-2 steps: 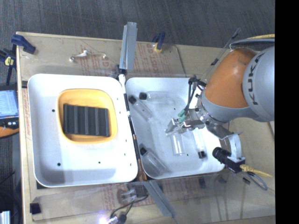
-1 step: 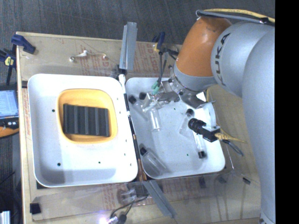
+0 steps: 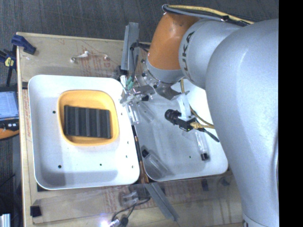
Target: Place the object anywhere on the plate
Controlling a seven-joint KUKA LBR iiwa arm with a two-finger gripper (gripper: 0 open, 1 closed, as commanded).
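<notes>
A dark grey ribbed block [image 3: 88,122] lies flat on the yellow plate [image 3: 87,98] in the left bin [image 3: 47,164]. It sits within the plate's rim and nothing touches it. My gripper [image 3: 138,113] hangs over the left edge of the right bin [image 3: 180,167], close to the divider between the bins and to the right of the plate. Its two pale translucent fingers [image 3: 134,112] point down and stand apart, open, with nothing between them.
The grey arm with its orange band [image 3: 168,41] covers most of the right bin. A black cable fitting [image 3: 177,118] and a clear tube [image 3: 202,148] hang below the wrist. A translucent piece [image 3: 154,163] lies at the right bin's front left corner.
</notes>
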